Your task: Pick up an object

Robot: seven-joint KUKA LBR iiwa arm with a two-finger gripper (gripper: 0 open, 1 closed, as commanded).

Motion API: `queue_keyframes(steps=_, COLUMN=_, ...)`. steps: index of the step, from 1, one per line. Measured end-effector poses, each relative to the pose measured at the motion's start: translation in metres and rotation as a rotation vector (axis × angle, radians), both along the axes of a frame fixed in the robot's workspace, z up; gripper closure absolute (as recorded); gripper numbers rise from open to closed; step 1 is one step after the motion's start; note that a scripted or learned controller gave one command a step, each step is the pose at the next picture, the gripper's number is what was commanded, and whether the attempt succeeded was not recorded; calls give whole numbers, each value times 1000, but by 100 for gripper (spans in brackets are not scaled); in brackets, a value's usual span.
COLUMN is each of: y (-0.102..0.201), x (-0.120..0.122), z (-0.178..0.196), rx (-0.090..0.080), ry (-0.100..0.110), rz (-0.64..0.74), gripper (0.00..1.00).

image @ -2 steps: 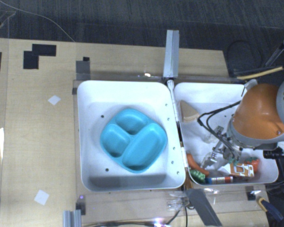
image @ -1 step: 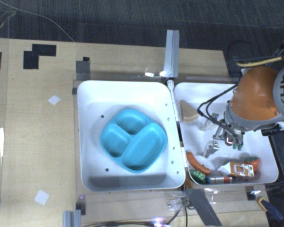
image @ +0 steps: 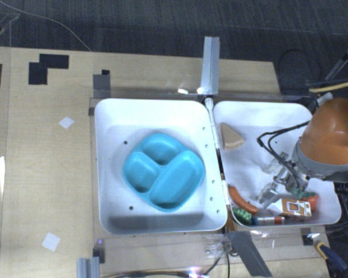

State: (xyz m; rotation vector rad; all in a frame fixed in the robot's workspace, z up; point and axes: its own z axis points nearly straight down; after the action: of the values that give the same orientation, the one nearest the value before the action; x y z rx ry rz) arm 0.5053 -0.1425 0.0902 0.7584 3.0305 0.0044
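tool [image: 271, 193] near right bin's [image: 252, 116] front edge

One fixed camera was mounted above the bench [image: 40, 172], looking down at a slant. The far edge of the bench and dark carpet lay at the top of the frame, the near edge at the bottom. Range was moderate: both white bins fitted in frame, the left bin [image: 107, 155] near the centre and the right bin [image: 243, 112] toward the right side. The arm [image: 330, 138] came in from the right edge, partly cropped. No second view was available for overlap.
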Motion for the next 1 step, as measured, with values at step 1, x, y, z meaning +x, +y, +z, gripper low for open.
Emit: queue_keyframes(steps=1, y=0, x=4, z=13, rx=-2, ry=-13, rz=1, gripper=100)
